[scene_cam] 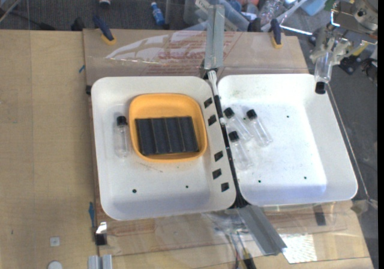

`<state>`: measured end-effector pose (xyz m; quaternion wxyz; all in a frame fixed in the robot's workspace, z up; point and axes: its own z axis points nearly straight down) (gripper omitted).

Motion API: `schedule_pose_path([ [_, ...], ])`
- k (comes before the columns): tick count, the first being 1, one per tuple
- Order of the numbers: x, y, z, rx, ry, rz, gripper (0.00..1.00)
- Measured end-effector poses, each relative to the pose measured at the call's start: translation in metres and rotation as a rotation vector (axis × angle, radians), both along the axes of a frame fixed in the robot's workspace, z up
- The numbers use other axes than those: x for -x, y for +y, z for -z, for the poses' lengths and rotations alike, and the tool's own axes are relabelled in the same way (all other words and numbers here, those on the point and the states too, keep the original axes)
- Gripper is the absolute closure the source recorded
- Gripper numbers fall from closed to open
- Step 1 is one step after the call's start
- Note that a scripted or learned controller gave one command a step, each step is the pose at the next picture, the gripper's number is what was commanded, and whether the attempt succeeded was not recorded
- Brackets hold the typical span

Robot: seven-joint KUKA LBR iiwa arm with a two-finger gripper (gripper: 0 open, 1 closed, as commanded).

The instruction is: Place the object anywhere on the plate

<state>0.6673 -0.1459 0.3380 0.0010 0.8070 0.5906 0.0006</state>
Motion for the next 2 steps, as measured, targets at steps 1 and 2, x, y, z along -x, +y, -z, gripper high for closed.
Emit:
schedule_pose_path([
  [1,0.0007,-0.0590,-0.0990,0.002,-0.001,-0.161,1.00],
  [2,-0.0002,-0.0669,-0.0982,0.002,-0.003,-0.113,1.00],
])
